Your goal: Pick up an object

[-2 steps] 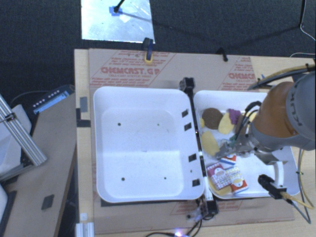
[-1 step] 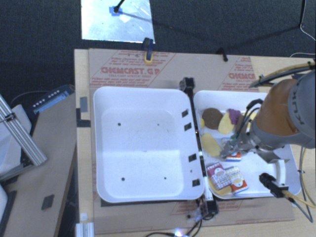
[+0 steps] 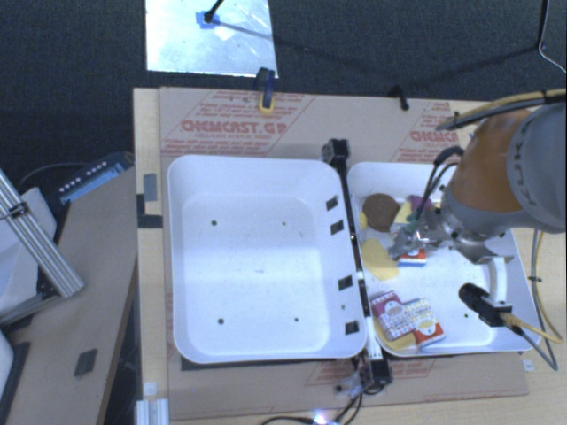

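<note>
In the right bin (image 3: pixel 443 171), closest to me, lies a red and white packet (image 3: pixel 406 318). Past it sit a pale yellow piece (image 3: pixel 379 259) and a round brown thing (image 3: pixel 381 210). The left bin (image 3: pixel 257 255) is white (with dark clips between them). The gripper (image 3: pixel 409 240) hangs low over the yellow piece; I cannot tell if its fingers are open

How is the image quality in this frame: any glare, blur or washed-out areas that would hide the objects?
Camera view: the left bin is bright, nearly washed out, with soft shading along its walls; the shiny sheet on the dark floor shows patchy glare; the gripper and the small items under it look soft, hard to resolve; the red packet reads clearly.
</note>
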### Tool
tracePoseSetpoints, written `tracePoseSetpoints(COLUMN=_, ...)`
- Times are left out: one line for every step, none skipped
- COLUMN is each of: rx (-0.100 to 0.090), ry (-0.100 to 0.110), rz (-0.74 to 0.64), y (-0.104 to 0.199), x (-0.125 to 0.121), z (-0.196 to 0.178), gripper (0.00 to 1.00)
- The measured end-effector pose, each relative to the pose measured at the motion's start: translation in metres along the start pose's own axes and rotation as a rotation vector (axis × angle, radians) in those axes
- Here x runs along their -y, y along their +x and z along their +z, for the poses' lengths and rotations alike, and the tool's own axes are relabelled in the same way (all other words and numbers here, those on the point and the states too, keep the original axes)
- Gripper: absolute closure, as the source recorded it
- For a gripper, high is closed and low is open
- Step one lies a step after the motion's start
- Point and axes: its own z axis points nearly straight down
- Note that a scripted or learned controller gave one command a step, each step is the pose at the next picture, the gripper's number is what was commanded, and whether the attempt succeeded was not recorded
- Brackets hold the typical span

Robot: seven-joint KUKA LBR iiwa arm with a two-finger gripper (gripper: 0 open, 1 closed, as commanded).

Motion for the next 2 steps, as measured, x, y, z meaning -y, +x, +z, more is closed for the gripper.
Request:
tracePoseSetpoints(rx=-0.002, ry=-0.001, rz=-0.002, y=0.038, x=0.0, z=-0.056, gripper=1.0)
tracePoseSetpoints(rx=-0.003, ry=0.002, rz=-0.002, y=0.083, x=0.018, z=-0.087, gripper=1.0)
